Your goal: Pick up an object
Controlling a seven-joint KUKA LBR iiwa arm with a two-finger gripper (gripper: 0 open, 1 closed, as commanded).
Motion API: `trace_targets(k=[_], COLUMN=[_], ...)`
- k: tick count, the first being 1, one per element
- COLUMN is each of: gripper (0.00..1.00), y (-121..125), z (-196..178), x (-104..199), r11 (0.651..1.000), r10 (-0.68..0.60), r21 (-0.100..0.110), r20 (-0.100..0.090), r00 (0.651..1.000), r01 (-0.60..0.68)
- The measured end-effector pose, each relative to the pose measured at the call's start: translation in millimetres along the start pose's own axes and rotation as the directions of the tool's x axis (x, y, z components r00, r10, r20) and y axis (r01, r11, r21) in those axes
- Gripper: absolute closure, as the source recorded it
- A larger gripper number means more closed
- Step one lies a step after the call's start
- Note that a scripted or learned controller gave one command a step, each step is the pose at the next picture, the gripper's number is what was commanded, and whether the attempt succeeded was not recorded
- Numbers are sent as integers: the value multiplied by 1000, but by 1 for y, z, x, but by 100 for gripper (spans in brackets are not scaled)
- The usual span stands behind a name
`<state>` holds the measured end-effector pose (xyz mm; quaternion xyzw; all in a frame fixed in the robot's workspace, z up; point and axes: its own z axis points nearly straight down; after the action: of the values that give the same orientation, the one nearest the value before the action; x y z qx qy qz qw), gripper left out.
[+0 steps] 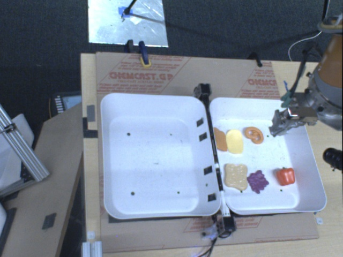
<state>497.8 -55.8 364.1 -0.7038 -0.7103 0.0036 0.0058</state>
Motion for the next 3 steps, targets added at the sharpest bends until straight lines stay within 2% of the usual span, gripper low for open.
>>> trace_targets(k=[1,2,3], gripper=[100,100,100], y=[10,-15,25], z=[-136,-174,26], x=[52,-15,39], r11=[1000,1000,1000], r10=[0,14,2], r21=[-31,-21,0], r20=[2,5,2], r00=[1000,1000,1000], r01=[0,-14,-2])
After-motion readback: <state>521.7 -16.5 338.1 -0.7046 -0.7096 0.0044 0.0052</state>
